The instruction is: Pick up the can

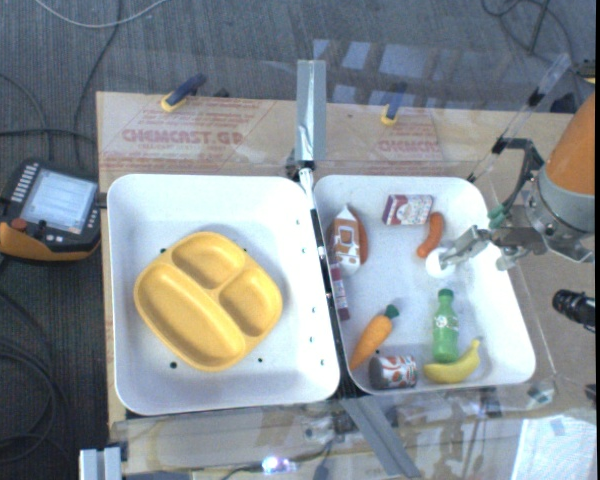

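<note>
So the can (393, 370) is lying on its side at the bottom of the right bin (510, 328), touching the tip of the carrot (371, 339) and just left of the banana (453, 363). A green bottle (444, 325) stands right above the banana. Higher up there's a small red carton (407, 210), a sausage (431, 234) and a pouch (347, 241) by the left wall. The gripper (458, 252) sits at the right side of the frame, over the bin's upper right, well away from the can, with nothing in it. The left bin (130, 368) has a yellow divided tray (208, 298).
</note>
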You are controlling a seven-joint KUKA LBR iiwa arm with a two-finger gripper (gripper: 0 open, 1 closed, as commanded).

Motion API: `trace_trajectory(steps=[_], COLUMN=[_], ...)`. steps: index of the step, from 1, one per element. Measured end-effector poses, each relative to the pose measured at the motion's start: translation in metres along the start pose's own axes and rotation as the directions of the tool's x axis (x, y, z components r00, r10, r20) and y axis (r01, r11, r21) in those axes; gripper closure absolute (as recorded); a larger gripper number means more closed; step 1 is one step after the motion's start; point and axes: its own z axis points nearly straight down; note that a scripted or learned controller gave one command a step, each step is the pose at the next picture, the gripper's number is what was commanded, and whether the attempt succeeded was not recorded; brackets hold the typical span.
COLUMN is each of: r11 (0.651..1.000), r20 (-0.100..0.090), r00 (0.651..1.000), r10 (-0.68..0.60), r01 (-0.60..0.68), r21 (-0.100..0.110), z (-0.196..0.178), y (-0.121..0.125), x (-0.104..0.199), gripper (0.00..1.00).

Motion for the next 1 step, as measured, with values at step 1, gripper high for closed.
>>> trace_trajectory(steps=[1], r11=[0.974], r20=[0.001], r00=[0.974], r10=[-0.225], r01=[0.225], r21=[-0.002], z=[0.0294], y=[-0.0041], x=[0.0013], gripper=[0.00])
